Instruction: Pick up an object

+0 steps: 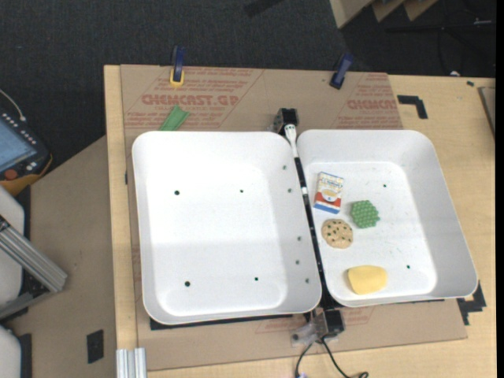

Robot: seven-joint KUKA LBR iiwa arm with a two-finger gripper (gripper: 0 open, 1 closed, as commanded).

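1. Four small objects are seen in the right-hand shallow white plastic bin (441, 203), all gathered in its left half, near the wall shared with the other bin.
2. A small white carton with blue and red printing (329, 192) is placed uppermost of the four, just beside the dividing wall.
3. A round tan cookie with dark chips (338, 233) is found just below the carton, close to it but apparently not touching.
4. A green knobbly round piece (364, 213), possibly a toy vegetable, is set just right of the carton and cookie.
5. A pale yellow rounded wedge (367, 279) is located near the bin's front wall, apart from the other three.
6. The left-hand shallow white plastic bin (157, 235) is shown beside it, the two walls touching along the middle.
7. Both bins are carried on a brown cardboard sheet with red lettering (205, 93), which is held at its far edge by a yellow-and-blue clamp (177, 68) and a blue clamp (342, 70).
8. The state of the gripper cannot be told from this view.
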